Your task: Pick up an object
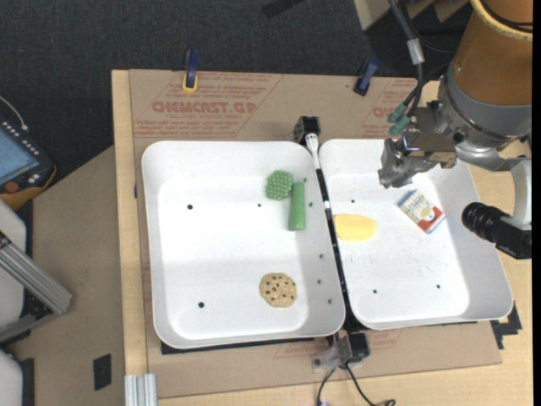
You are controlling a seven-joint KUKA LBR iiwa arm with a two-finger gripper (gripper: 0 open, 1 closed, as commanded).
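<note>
We find the gripper (397, 176) hanging above the far part of the right bin (473, 303), carried by the arm that reaches in from the right; we cannot tell from this slant whether it is open or closed, and we see nothing held in it.

The task names no particular object, so any item qualifies. Two lie in the right bin: a yellow, lemon-like piece (355, 227) beside the inner wall, and a small printed packet (420, 211) lying flat towards the right. The gripper sits between and somewhat behind them, apart from both, which in our judgement suits a descent on either one.

The left bin (169, 252) holds a green brush-like item (289, 197), its knobbly head at the far end and its handle running towards the near side, and a chocolate-chip cookie (278, 289) near the front.

Obstructions: the yellow piece lies close to the raised rims where the bins meet, which may crowd a grasp on that side. The packet is thin and flat, so we judge it harder to grip. A black fitting (494, 224) projects over the right rim, near the packet.
</note>
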